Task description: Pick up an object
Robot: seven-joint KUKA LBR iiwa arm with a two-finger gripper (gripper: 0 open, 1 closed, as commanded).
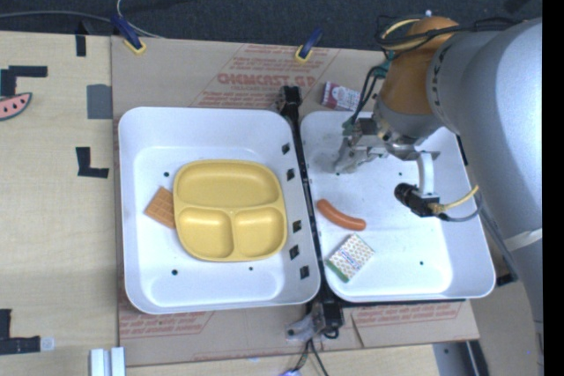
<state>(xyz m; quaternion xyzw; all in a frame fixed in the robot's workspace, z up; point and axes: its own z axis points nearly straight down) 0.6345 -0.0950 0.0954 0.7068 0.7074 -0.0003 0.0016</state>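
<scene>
My gripper [346, 164] hangs low over the upper left part of the right bin [441, 273], its fingers slightly apart with nothing between them. An orange-red sausage [340, 215] lies on the bin floor just below the gripper, apart from it. A green-and-white packet [351, 258] rests near that bin's front left corner. In the left bin [141, 145] a yellow divided plate [231, 209] lies flat. A tan cracker [160, 208] pokes out from under the plate's left edge.
A small dark red packet [337, 95] lies on the cardboard just behind the right bin. A black divider [298, 189] runs between the bins. The arm's grey body covers the right bin's far right side, with a black cable plug [416, 198] hanging there.
</scene>
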